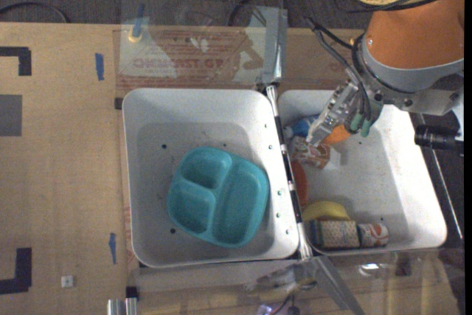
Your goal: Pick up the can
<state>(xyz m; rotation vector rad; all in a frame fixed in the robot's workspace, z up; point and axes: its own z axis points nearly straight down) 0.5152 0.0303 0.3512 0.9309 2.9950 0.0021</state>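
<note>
My gripper hangs over the upper left part of the right bin, slanting down and to the left from the grey and orange arm. Its tip sits just above a small can-like object with a white and red print, close to or touching it; I cannot tell which. A second small can-shaped item, white with orange, lies on its side at the bin's front edge, far from the gripper. Nothing is visibly held.
Around the gripper lie a blue item and an orange item. A red piece, a yellow object and a patterned box lie along the right bin's left and front. A teal divided plate lies in the left bin.
</note>
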